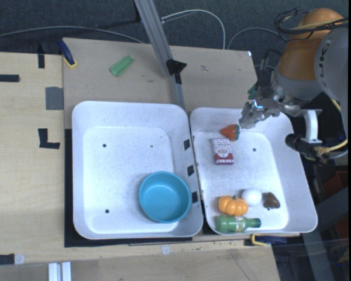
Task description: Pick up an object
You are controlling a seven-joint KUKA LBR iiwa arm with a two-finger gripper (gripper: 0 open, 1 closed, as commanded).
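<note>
Camera view, nearest edge first: lying on its side along the front wall of the right bin (pixel 298 186), a green bottle (pixel 237 223) with its cap pointing right. Sitting just behind it and touching it, a small orange pumpkin (pixel 232 205). Resting right beside the pumpkin, a white ball (pixel 251 197), and lying a little to the right of that, apart from it, a brown lump (pixel 271 200) too small to name.

Sitting alone in the near right corner of the left bin (pixel 88 157), a blue bowl (pixel 164 196), upright and showing nothing inside.

Lying flat farther back in the right bin, near its middle, a small red and white carton (pixel 222 151). Sitting just beyond the carton, near the far wall, a red toy fruit (pixel 230 132) with a green tip on its right side, rounded and orange-red.

Hanging right beside the fruit's upper right, reaching in from the right, the gripper (pixel 248 119); impossible to tell whether spread or closed, and impossible to tell whether touching the fruit.

Lying on the bare bench (pixel 222 69) beyond both bins, a green block (pixel 121 65), tilted.
</note>
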